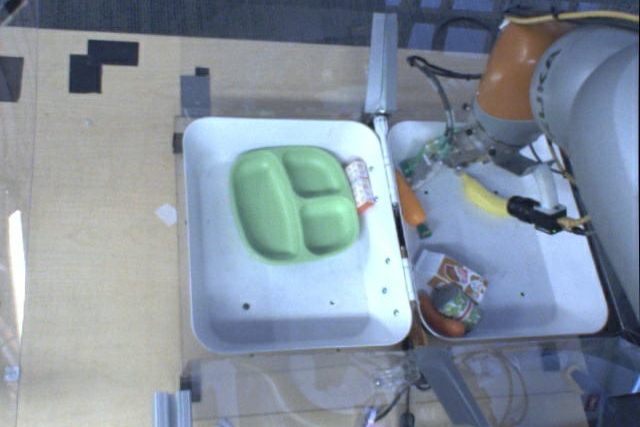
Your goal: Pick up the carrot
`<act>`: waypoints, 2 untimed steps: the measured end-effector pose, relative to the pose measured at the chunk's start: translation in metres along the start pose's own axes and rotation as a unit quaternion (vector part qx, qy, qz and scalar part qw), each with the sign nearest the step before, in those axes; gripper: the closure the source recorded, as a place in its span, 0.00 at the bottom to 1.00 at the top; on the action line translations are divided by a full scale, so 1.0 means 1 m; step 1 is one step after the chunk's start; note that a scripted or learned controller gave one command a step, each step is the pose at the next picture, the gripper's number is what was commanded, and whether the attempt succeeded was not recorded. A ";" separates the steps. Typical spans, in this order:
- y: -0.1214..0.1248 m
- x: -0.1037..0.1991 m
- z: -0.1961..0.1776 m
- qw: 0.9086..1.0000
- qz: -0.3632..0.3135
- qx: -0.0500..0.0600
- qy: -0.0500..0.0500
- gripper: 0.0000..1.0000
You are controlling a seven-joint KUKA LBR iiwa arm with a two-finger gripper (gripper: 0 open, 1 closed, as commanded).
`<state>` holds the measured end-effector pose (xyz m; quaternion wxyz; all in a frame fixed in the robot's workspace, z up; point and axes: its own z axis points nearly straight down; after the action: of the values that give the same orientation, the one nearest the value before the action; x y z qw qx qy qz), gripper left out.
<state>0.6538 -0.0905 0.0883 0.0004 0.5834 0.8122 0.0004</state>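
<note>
While the carrot (408, 199) hugs the right bin's (560, 310) left wall, your pincer (440, 155) hovers just above-right; you cannot tell its opening.

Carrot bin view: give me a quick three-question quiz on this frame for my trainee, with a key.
1. True or false: the carrot lies in the right bin, along its left wall.
2. Which item lies nearest the tool? A) green plate B) banana C) packet
3. Fill in: the green plate sits in the ___ bin.

Key
1. True. It lies lengthwise beside the wall shared with the left bin.
2. B. The banana lies just below and right of the tool; the plate and packet are in the other bin.
3. Left.
</note>
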 end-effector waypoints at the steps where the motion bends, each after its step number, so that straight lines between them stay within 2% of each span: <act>1: -0.024 0.011 -0.001 0.987 0.161 -0.005 -0.001 0.00; 2: -0.020 0.012 -0.013 0.987 0.158 -0.009 -0.001 1.00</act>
<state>0.6307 -0.0853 0.1009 0.0062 0.7040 0.7101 0.0068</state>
